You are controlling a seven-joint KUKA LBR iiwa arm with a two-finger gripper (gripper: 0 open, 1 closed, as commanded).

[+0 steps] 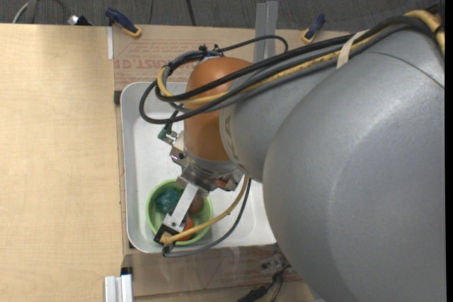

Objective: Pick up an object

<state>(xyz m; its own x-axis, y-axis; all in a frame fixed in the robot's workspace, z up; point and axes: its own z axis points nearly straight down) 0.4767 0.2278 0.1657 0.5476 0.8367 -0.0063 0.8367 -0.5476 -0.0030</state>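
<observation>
Your arm (340, 152) reaches in from the right, its grey bulk across the whole right side, with the orange band (212, 109) above the white bin (138, 145). The gripper (204, 179) hangs low over the bin's near end, just far-right of the green bowl (156, 212). Whether the gripper is spread or pressed together you cannot tell from here, because the wrist covers it. The bowl sits in the bin's near left corner. Inside it lies a teal object (168, 200) on the far side and an orange-red piece (187, 225) on the near side. Two blue clamps (122, 21) grip the bench's far edge.
</observation>
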